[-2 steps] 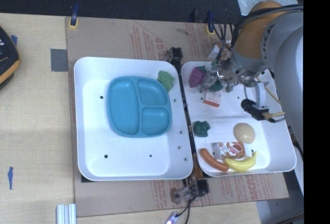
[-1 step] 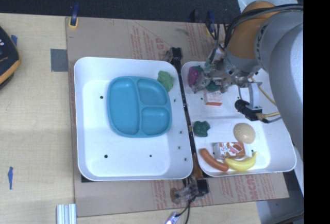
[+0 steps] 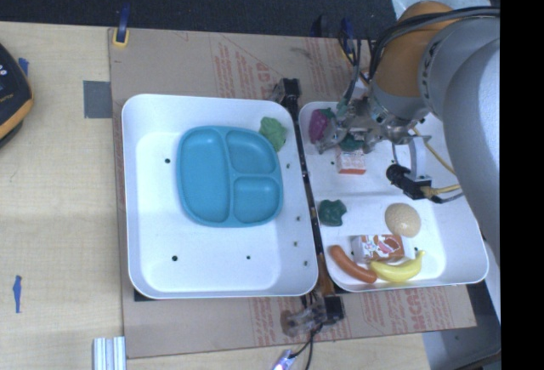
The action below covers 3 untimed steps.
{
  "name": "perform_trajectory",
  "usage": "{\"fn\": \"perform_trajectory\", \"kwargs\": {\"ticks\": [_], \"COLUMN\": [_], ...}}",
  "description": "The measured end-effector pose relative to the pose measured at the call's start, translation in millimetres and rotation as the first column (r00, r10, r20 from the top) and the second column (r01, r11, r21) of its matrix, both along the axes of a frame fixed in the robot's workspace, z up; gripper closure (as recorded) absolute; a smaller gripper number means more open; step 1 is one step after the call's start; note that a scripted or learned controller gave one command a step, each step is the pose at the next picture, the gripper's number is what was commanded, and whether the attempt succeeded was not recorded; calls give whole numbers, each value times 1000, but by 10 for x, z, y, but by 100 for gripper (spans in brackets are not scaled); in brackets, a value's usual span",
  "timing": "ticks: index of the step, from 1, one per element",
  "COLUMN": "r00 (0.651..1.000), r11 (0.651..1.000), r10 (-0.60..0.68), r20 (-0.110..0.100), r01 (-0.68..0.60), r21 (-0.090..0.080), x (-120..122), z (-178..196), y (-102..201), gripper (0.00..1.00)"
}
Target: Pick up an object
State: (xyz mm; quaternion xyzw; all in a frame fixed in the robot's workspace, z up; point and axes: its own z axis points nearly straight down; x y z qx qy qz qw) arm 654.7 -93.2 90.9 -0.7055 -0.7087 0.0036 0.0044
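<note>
My gripper (image 3: 347,132) hangs low over the far left part of the right bin (image 3: 455,270), under the grey arm with its orange band. A purple object (image 3: 319,123) lies just to its left, touching or nearly touching it. A small white and red packet (image 3: 351,162) lies right below the gripper. Further forward in the same bin are a dark green broccoli piece (image 3: 331,210), a tan egg-shaped object (image 3: 402,219), a red and white packet (image 3: 379,247), a sausage (image 3: 351,264) and a banana (image 3: 399,269).
The left bin (image 3: 149,190) holds a blue divided plate (image 3: 229,175) and a light green leafy piece (image 3: 274,132) at its far right corner. A black clip (image 3: 290,91) sits where the bins meet. A black cable part (image 3: 410,181) hangs beside the arm.
</note>
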Motion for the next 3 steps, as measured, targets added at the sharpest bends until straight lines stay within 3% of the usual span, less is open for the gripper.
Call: {"fn": "perform_trajectory", "kwargs": {"ticks": [2, 3], "r00": [1000, 1000], "r11": [1000, 1000], "r10": [-2, 1], "r20": [6, 4], "r01": [2, -1], "r21": [-1, -1], "x": [12, 15], "z": [10, 120], "y": [-92, -96], "gripper": [0, 100]}}
